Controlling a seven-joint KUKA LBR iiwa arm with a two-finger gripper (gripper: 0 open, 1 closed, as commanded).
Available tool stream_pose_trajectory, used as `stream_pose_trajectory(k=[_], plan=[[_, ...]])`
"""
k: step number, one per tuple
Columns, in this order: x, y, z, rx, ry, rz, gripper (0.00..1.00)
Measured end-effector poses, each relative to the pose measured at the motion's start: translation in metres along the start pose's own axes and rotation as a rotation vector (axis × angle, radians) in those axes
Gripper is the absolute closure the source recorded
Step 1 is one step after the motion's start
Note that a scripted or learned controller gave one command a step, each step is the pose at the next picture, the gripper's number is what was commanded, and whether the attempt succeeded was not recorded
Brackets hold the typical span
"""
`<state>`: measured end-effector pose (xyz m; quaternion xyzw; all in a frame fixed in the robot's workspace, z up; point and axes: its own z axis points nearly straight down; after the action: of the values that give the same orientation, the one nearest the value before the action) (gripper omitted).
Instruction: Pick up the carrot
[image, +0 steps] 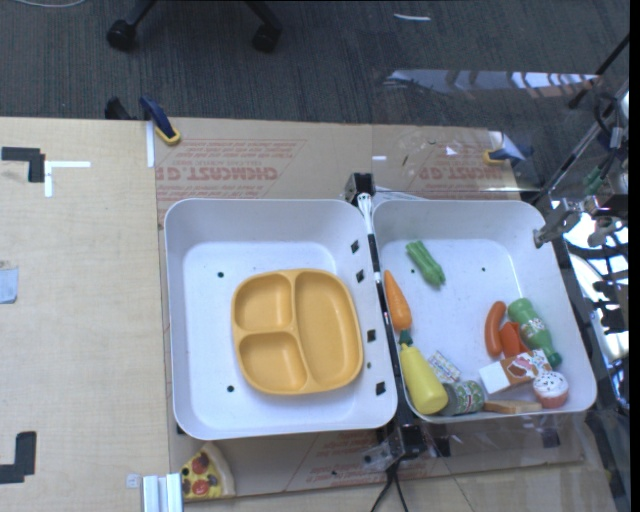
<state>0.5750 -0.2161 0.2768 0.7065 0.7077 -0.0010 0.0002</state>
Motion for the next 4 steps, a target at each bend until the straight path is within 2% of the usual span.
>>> stream_pose_trajectory(k=[1,2,3,4], plan=[[0.097,0.080,-0.021,0.000,0.001,-0.047,0.00],[0.095,0.085,-0.148,-0.002,-0.001,-0.152,0.00],[0.084,0.084,-0.265,0.000,0.000,-0.013,0.00],[0.060,0.082,-0.257,0.003,0.000,0.250,0.00]])
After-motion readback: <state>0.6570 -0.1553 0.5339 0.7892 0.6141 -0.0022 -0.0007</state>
